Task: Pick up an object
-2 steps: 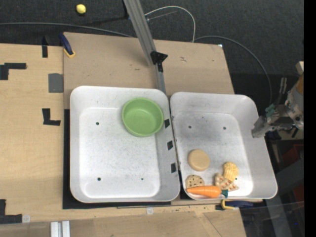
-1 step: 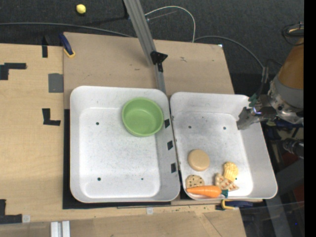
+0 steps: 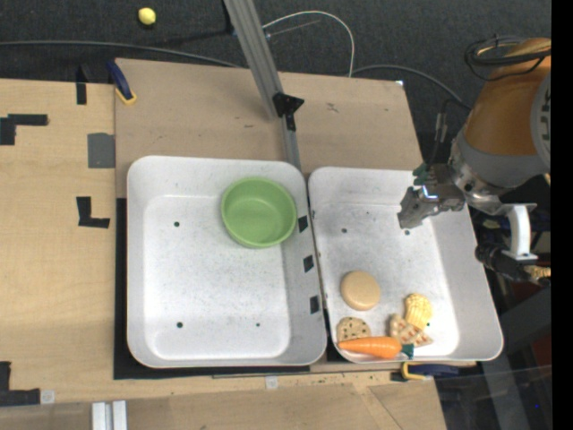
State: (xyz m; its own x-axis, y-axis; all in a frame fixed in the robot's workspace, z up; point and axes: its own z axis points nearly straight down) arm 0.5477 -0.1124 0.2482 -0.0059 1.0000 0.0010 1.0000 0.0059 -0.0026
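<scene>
In the right bin (image 3: pixel 376 195) several small toy foods lie near the front: a tan round bun (image 3: pixel 360 288), a brown cookie (image 3: pixel 353 328), an orange carrot (image 3: pixel 372 348) and a yellow waffle-like piece (image 3: pixel 415 312). My gripper (image 3: pixel 412 213) hangs over the right bin's far right part, well behind the foods. Nothing shows between its fingers. A green bowl (image 3: pixel 259 211) sits in the left bin (image 3: pixel 179 267) at its far right.
A grey pole (image 3: pixel 255 47) slants down to the divider between the bins. Black cables run across the bench behind the bins. A yellow ball (image 3: pixel 147 15) lies on the dark floor at far left.
</scene>
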